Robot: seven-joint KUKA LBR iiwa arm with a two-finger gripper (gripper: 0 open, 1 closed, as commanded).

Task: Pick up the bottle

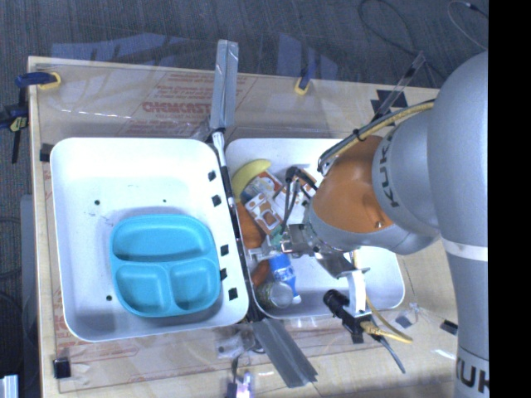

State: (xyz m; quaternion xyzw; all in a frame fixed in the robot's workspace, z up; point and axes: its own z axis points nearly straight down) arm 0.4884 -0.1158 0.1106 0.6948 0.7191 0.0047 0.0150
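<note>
The bottle (pixel 282 280) is clear plastic with a blue label and lies in the right bin (pixel 386 287) near its front left corner. My gripper (pixel 284 240) hangs from the orange-banded wrist just behind the bottle, low over the pile of objects. The wrist hides most of the gripper and the bin's middle.
A yellow object (pixel 251 173) and orange and white packaged items (pixel 261 210) lie along the right bin's left wall, behind the bottle. The left bin (pixel 91 181) holds a blue divided tray (pixel 163 264). A grey divider bar (pixel 222 85) runs between the bins at the back.
</note>
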